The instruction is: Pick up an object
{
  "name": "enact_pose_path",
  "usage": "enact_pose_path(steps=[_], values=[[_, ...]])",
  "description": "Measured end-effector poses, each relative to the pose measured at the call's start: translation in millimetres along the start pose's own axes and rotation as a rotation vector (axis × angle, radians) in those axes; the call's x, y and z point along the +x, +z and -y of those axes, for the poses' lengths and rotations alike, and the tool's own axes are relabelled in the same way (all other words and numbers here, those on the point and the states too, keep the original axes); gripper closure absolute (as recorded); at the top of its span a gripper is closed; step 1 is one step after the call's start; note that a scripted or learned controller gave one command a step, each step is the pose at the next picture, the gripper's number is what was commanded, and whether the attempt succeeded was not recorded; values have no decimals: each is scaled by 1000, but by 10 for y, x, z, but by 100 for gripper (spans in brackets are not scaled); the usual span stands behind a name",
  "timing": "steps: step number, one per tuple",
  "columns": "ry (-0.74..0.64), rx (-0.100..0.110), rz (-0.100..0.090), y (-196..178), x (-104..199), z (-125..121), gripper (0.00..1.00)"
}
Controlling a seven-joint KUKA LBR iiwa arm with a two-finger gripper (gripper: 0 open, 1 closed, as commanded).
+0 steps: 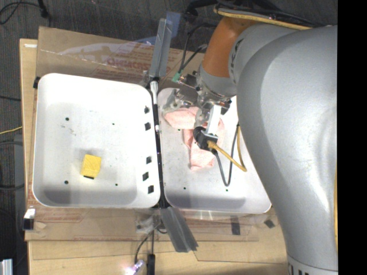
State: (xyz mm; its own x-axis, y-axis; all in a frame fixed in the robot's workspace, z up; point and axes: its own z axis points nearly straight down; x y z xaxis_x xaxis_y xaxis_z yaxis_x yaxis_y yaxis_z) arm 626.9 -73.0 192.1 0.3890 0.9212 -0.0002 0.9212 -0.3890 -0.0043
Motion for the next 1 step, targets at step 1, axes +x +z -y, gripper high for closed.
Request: enact_pose_path(steps=[1], values=[[113,1,1,9,531,-28,0]])
